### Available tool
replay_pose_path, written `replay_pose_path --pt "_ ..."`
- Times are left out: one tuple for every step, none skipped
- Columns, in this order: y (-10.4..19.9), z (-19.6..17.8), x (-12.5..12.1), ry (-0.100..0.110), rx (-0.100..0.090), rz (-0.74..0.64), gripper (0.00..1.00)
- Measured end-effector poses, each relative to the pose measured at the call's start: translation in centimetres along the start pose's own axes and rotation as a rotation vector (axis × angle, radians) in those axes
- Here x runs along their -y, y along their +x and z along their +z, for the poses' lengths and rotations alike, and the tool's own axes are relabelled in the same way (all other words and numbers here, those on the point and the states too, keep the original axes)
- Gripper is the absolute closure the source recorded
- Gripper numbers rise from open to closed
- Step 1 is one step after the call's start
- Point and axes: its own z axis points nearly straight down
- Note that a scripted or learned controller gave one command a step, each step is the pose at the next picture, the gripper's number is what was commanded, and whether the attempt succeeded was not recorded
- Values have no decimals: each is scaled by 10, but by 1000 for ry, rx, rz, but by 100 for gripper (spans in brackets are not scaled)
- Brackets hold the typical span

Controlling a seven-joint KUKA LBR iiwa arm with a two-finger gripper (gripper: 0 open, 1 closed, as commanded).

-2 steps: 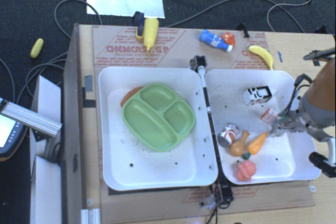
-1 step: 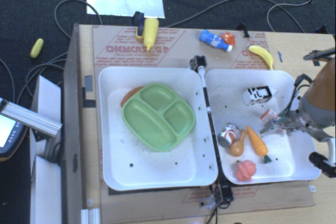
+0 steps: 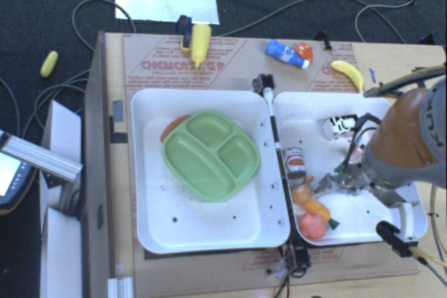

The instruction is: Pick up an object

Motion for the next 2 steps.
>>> replay_pose_path --pt "-20 -11 -91 -4 3 0 0" --pt "-55 -4 -154 12 0 3 0"
